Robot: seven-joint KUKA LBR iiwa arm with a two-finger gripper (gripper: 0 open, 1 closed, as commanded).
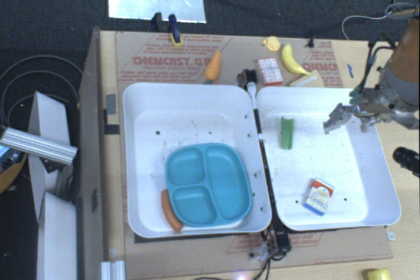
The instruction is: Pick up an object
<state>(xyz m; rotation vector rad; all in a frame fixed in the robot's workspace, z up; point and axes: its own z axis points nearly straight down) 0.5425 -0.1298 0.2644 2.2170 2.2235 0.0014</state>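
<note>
The right bin (367,160) holds a green oblong piece (287,132) near its upper left and a small blue, white and orange box (319,196) near its front. In the left bin (141,134) lies a blue divided plate (209,184), with an orange sausage-shaped piece (170,210) at its lower left. My gripper (339,117) hangs over the upper right part of the right bin, to the right of the green piece and apart from it. Nothing shows between its fingers.
Behind the bins, on the cardboard, lie a carrot (212,66), a small printed box (270,71), a banana (292,60) and a yellow bit (272,43). A black cable and clamp (249,80) sit at the seam between the bins.
</note>
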